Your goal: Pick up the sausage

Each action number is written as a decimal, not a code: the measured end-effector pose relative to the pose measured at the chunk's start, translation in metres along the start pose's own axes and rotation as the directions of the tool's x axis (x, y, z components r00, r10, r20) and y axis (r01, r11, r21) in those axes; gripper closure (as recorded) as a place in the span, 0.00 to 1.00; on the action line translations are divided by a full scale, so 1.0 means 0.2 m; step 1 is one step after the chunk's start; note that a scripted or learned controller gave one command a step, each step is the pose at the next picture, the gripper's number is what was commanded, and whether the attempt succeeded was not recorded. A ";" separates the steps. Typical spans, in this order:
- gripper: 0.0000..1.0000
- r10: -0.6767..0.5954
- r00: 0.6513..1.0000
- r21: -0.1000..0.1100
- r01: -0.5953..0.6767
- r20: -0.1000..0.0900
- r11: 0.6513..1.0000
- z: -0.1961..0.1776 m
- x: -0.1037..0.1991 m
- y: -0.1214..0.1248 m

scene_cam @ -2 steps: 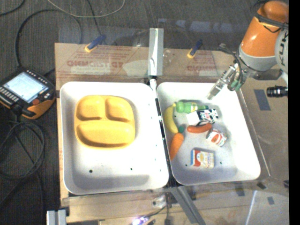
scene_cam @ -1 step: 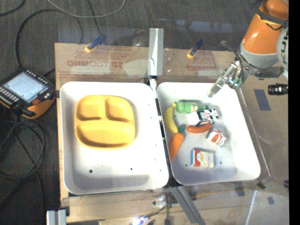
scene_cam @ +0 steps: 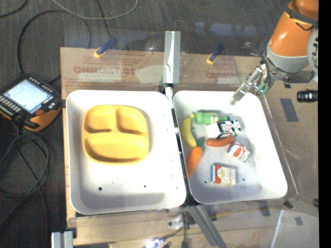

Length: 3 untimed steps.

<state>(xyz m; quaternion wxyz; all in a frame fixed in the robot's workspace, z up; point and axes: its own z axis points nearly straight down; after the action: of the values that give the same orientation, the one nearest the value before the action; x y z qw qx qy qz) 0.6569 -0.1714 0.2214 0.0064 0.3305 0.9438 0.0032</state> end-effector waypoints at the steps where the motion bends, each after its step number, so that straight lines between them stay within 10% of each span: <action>1: 1.00 0.000 1.000 -0.005 0.000 0.003 1.000 -0.05 0.00 0.01; 3: 1.00 0.001 1.000 -0.015 -0.001 0.010 1.000 -0.16 -0.01 0.02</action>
<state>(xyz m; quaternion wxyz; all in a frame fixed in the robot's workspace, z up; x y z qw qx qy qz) 0.6605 -0.1695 0.2528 0.0136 0.3307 0.9436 0.0084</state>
